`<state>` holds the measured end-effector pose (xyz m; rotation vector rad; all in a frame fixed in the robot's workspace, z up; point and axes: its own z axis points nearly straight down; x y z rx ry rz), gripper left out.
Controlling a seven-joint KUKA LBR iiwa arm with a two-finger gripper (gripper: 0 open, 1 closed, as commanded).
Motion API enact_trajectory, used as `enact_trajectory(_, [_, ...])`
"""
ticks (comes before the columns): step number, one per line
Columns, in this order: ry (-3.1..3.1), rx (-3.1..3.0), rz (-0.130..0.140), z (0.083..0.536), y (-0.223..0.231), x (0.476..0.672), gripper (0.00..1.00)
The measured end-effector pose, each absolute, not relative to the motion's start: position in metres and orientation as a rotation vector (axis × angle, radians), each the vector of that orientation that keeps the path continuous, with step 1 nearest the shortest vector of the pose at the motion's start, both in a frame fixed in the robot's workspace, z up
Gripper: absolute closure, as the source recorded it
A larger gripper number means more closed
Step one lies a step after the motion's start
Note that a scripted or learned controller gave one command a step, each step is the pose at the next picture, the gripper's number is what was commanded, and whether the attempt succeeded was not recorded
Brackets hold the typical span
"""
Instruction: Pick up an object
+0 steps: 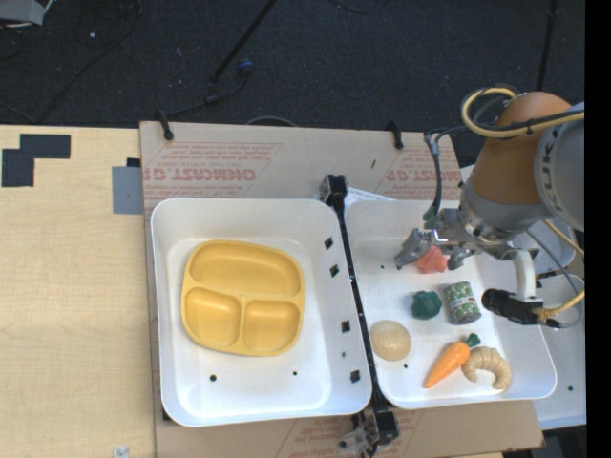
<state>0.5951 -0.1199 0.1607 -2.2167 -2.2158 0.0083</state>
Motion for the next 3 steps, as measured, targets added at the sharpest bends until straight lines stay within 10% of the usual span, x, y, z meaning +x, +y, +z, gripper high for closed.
enact_trajectory(2, [-2.217, -2.219, 0.005, 0.086, -0.123, 0.590, 0.00])
enact_trajectory(3, [-2.215, -2.222, 0.004, 0.098, -0.123, 0.591, 1.00])
